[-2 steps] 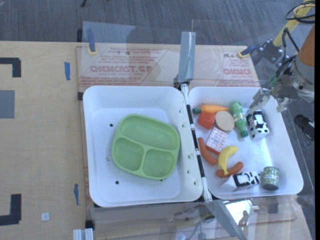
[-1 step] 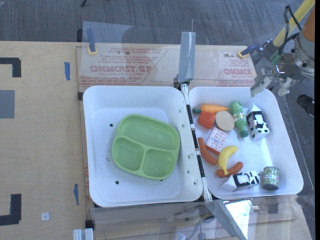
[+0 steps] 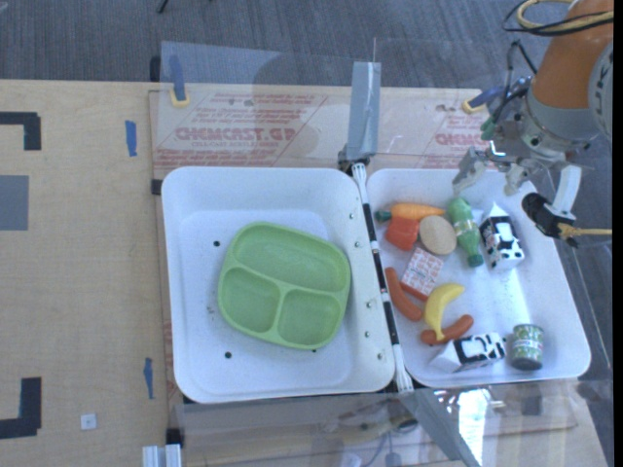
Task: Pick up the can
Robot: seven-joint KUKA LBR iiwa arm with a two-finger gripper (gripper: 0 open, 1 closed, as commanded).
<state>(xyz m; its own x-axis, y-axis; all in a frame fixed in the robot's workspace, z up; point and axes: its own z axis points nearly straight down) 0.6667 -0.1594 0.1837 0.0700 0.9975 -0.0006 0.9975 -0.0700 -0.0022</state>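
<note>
The pincer [image 3: 498, 166] hangs over the far edge of the right bin [image 3: 569, 290], its two fingers [image 3: 468, 168] spread wide with nothing between them; the grey arm [image 3: 569, 76] with its orange band rises behind it toward the right. Just below the pincer lies a green bottle [image 3: 465, 228], and just beside that, a small black-and-white cow [image 3: 502, 242]; neither touches the fingers. Down and to the left of the pincer lie a carrot [image 3: 417, 210], a red pepper [image 3: 401, 232] and a potato [image 3: 437, 234], close together; below them lies a pink-checked packet [image 3: 422, 270]. Further down lie a banana [image 3: 444, 305] and two sausages [image 3: 403, 295], one on each side of it. The can [image 3: 527, 345], with a green label, stands upright in the near right corner of the same bin, well apart from the pincer; a black-and-white carton [image 3: 479, 348] lies just to its left. Far to the pincer's left, the left bin [image 3: 195, 212] holds a green divided plate [image 3: 283, 285].
</note>
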